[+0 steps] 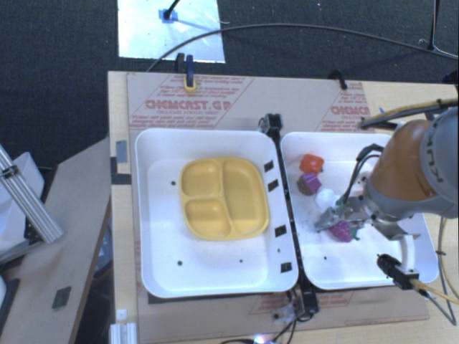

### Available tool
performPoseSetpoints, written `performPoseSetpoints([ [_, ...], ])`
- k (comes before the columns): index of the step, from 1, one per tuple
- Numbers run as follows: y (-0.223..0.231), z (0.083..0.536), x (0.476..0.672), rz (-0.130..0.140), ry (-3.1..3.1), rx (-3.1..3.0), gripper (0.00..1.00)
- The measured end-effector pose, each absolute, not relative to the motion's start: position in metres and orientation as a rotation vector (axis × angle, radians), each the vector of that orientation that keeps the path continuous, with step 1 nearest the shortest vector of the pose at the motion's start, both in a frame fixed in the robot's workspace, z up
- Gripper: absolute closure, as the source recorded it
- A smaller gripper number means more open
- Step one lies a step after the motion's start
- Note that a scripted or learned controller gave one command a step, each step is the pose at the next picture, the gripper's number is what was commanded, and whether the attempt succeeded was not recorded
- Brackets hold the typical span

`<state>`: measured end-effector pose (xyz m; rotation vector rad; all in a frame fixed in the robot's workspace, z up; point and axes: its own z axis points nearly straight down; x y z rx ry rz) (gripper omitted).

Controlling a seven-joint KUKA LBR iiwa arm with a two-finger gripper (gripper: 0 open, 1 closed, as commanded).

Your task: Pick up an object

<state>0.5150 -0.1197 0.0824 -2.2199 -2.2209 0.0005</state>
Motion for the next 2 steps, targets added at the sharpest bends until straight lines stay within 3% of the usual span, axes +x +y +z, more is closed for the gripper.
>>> performPoseSetpoints([
  [1, -0.120, 0.095, 0.516, -0.003, -2.223, -2.224, 1.00],
  [2, -0.124, 0.139, 0.518, -0.004, -2.226, -2.223, 1.00],
])
